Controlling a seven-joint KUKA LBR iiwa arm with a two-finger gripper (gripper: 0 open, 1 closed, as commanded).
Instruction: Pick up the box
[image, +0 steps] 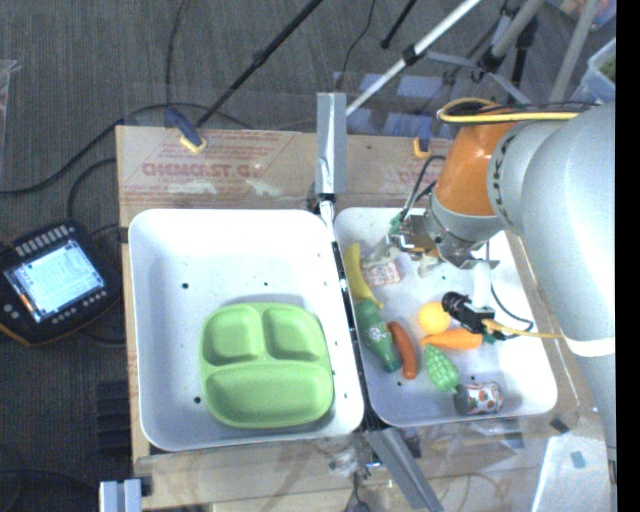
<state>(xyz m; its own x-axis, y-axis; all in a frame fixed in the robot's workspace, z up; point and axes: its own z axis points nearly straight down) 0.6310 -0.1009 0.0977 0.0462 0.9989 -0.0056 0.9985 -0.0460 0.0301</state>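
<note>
The gripper (425, 240) hangs low over the right bin (530, 395), beside the box (383, 270); its opening I cannot tell. A banana (356, 275), hot dog (403, 349) and orange (433, 317) crowd nearby.

One fixed camera looks down at a slant on both bins (150, 300) — arm (560, 200) entering from the right.

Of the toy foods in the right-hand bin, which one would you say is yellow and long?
The banana, lying along the right bin's left wall. The lemon is yellow too, but round.
</note>
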